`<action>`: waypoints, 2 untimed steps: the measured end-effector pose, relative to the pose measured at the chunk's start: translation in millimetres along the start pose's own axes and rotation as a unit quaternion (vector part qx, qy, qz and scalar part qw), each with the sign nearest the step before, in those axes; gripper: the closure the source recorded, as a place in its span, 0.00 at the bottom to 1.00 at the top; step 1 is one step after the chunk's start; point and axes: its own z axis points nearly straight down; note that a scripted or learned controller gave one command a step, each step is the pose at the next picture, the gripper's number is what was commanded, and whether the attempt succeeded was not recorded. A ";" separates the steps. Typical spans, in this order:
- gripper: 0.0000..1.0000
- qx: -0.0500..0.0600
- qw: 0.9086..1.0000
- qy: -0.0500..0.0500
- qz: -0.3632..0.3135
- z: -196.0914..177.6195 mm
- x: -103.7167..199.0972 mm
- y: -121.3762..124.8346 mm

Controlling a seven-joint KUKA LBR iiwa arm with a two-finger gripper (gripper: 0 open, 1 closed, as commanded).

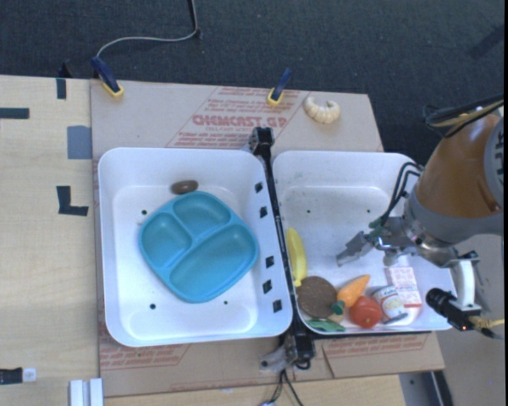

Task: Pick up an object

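White plastic, smooth and shallow, makes up both bins. My gripper [364, 245] hangs over the middle of the right bin [339, 172], reaching in from its right wall, and my two fingers stand spread apart with nothing between them.

Toys crowd the near edge of this bin. A yellow banana [296, 255] lies against the left wall, its long axis running along that wall from far to near, slightly curved. Just beside its near end sits a round brown disc [317, 294] with a rough, matte face. An orange carrot [354, 290] lies next to it, tapered, its long axis slanting from the near left up toward my fingers. A glossy red tomato [365, 312] rests just nearer the rim, touching a small can [392, 303] on its side, and a flat white carton [403, 277] with red print lies just behind the can, close under my wrist. The far half of this bin's floor is bare.

In the left bin [118, 172] a blue divided plate [199, 245], rounded and three-sectioned, lies tilted across the middle, with a small brown oval piece [184, 187] just past its far edge.

Cardboard [229, 117] under the bins carries a pale ridged shell-like toy [323, 109] near its far right corner.
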 end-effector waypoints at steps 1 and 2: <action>0.00 0.000 1.000 -0.001 0.001 40.5 -97.6 19.5; 0.00 -0.002 1.000 0.000 0.000 85.9 -94.2 58.6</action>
